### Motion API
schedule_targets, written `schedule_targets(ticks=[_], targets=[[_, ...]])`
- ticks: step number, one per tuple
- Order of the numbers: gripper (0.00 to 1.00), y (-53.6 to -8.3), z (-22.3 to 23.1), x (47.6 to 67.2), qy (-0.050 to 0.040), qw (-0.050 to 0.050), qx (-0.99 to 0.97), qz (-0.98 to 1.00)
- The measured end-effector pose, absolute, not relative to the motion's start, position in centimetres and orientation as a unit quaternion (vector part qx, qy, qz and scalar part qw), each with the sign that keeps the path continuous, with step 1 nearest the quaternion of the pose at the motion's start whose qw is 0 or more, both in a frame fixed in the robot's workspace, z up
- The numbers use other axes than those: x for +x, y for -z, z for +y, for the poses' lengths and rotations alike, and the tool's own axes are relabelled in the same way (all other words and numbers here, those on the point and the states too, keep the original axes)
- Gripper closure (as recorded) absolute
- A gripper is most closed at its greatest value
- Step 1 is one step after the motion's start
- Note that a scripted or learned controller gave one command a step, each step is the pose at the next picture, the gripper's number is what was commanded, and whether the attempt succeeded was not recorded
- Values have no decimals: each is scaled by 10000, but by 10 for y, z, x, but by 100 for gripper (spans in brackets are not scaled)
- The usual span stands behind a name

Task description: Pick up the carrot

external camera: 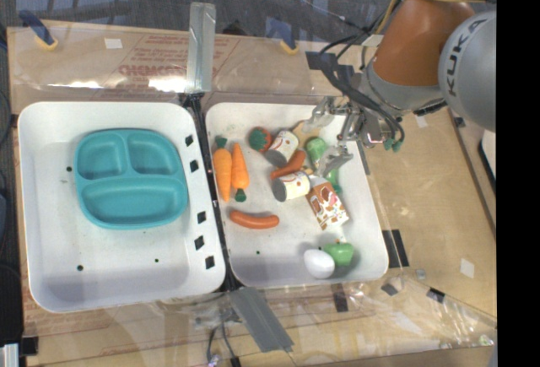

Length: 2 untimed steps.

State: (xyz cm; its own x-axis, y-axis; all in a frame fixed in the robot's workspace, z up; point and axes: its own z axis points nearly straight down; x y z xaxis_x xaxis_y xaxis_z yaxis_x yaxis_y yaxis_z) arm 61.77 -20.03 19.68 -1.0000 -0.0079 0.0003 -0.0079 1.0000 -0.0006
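Two orange carrots with green tops lie side by side at the left wall of the right bin [371, 247], a fat one [222, 174] and a thinner one [240, 167]. A smaller orange-red carrot [289, 164] lies tilted in the middle of the pile. My gripper [332, 137] hangs over the bin's upper right part, well to the right of the two carrots. Its fingers [322, 114] stand open with nothing between them. A small green item [316, 148] sits right under the gripper.
The right bin also holds a red sausage [253, 220], a strawberry [258, 138], two small white cans [295, 186], a printed box [327, 205], a white egg [319, 262] and a green pepper [342, 253]. A teal divided plate [131, 175] lies in the left bin [42, 272].
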Motion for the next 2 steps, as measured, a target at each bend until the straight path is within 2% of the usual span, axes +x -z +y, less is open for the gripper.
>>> schedule_targets(ticks=[1,2], targets=[[100,-208,-199,619,-8,-9,68,-10000],[100,-324,-209,656,-23,-52,707,-9975]])
